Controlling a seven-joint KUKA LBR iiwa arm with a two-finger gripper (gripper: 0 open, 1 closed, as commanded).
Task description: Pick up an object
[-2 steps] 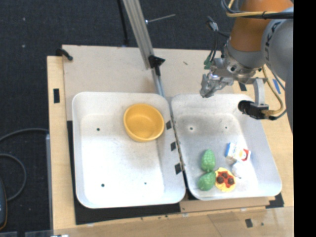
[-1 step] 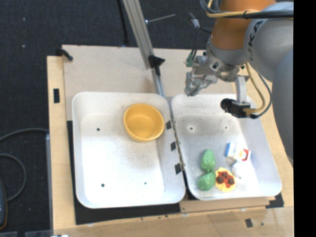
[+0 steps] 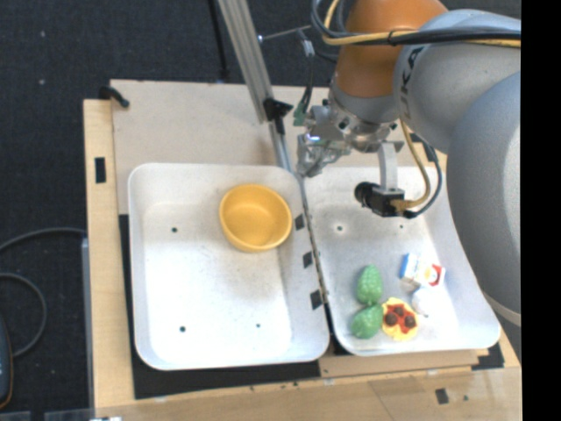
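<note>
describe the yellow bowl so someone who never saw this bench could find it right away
Two shallow white bins sit side by side; look in the left bin, the one away from the arm. The yellow bowl stands upright in its upper right part, near the divide between the bins. It is round and plain yellow, unlike the small green pieces and other toys clustered in the right bin.

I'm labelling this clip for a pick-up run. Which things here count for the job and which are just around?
For the job:
gripper
yellow bowl
two green pieces
yellow piece with dark spots
small white, blue and red item

Just around:
left bin
right bin
metal post
</note>
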